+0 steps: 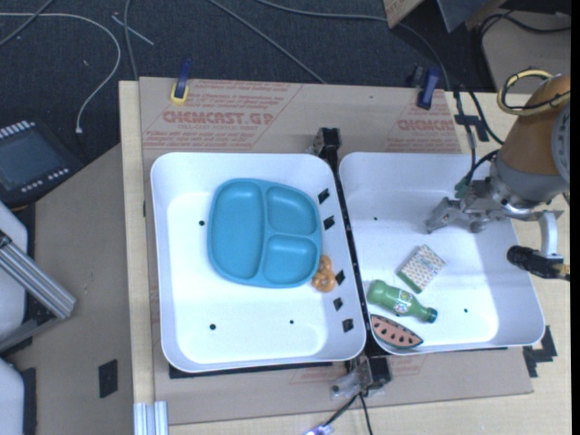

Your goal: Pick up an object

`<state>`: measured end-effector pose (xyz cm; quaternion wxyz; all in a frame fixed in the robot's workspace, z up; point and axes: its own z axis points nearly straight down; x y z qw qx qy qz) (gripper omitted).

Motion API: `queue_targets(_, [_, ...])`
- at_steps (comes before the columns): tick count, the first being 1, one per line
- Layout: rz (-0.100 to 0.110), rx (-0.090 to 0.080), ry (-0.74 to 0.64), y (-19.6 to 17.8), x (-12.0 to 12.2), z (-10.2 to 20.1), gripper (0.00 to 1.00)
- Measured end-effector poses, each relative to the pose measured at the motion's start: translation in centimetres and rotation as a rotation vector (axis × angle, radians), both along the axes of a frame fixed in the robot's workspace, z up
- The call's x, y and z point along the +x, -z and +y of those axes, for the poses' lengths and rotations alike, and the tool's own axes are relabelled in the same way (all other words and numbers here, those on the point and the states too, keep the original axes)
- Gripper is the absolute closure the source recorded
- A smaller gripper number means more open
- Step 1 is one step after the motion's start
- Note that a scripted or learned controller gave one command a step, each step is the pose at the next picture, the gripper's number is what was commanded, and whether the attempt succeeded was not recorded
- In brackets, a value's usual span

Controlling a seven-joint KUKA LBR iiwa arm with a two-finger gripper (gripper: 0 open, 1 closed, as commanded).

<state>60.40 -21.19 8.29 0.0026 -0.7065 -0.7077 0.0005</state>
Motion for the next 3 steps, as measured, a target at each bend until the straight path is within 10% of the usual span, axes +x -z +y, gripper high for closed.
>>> queue_targets(1, [-0.006,-0.002,-0.001,-1.4,0.2,0.0,1.0])
queue_targets(3, [-0.01,-0.005,0.001,-10.7,0.3,-1.0,1.0])
